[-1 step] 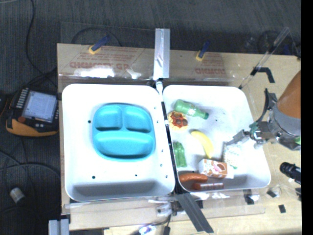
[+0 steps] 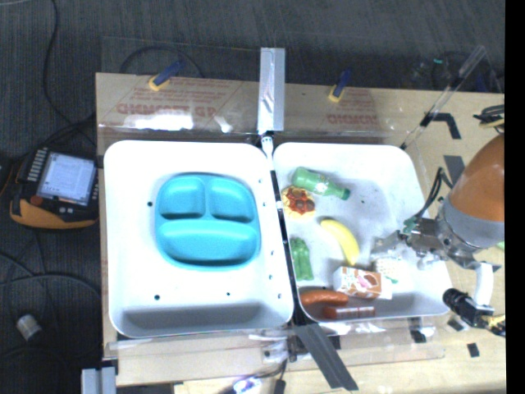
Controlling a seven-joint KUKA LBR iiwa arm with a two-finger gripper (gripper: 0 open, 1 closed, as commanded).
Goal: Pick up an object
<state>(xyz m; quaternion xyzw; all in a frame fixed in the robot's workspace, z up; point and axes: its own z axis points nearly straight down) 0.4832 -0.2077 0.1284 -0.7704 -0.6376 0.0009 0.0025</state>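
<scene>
Looking down on a bench, two shallow white bins sit side by side. The left bin (image 2: 131, 302) holds a blue divided tray (image 2: 207, 220). The right bin (image 2: 410, 179) holds small toy foods: a green bottle (image 2: 320, 184), a red and yellow piece (image 2: 298, 201), a banana (image 2: 342, 239), a green vegetable (image 2: 302, 258), a small printed carton (image 2: 361, 283) and a hot dog (image 2: 326, 298) against the near wall. A grey arm with an orange band (image 2: 482, 189) reaches in from the right; its gripper (image 2: 392, 243) hovers at the right side of that bin, near the banana and carton. From here I cannot tell how it is set. Nothing looks lifted, so the pick seems yet to be made.
</scene>
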